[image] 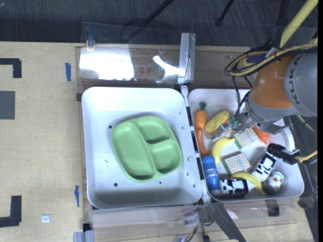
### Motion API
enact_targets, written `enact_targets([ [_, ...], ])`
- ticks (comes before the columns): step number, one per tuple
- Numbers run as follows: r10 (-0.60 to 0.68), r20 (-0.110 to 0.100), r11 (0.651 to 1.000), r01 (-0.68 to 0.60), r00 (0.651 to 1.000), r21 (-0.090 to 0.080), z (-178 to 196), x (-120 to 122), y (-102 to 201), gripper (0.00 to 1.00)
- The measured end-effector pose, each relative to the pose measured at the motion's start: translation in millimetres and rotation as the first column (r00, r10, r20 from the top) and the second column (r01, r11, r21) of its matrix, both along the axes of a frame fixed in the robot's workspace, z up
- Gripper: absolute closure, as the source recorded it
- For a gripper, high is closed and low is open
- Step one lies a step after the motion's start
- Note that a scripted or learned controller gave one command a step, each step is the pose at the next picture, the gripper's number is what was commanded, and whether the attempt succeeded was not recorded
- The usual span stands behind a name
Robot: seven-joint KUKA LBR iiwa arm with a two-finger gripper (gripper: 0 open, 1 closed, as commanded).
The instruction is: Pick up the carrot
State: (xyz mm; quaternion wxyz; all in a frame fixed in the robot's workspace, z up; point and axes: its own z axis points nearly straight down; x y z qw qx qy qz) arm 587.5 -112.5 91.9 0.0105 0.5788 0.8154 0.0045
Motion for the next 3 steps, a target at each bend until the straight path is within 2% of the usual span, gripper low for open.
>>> enact_targets([
  [1, -0.023, -0.024, 1.0, 0.023, 0.999, 0.004, 70, 13, -109, 0.0],
  [2, -0.034, -0.029, 0.999, 0.034, 0.999, 0.006, 4, 45, -7, 0.0],
  [3, -0.034, -0.029, 0.999, 0.034, 0.999, 0.006, 4, 45, -7, 0.0],
])
